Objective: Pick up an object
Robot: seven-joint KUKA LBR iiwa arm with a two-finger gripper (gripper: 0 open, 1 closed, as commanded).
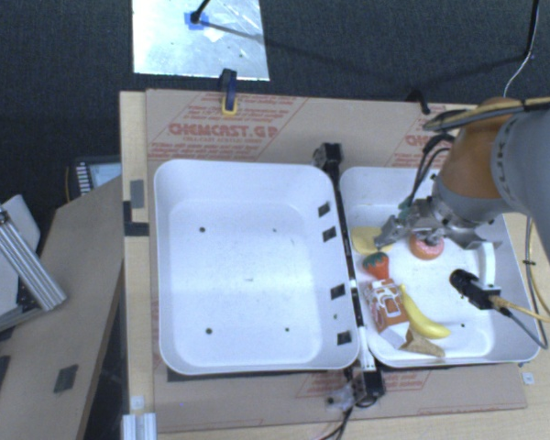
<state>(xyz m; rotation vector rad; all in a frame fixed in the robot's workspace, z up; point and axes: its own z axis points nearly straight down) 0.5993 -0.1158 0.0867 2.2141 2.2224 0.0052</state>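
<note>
Toy food is all bunched in the right bin [495,342], presumably so the program has plenty within reach: a strawberry [377,264] as landmark, a yellow slice [365,239] just above it, a red-white carton [385,304] below, a banana [423,317] below-right, a pink round piece [427,247] to the right. Claw [405,225] sits low, above-right of the strawberry, betw. slice & pink piece, likely lining up a grab. Can't tell if the claw is apart or together; nothing visibly in it.

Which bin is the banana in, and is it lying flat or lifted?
The banana lies flat on the floor of the right bin, beside a small carton, apart from the gripper.
</note>
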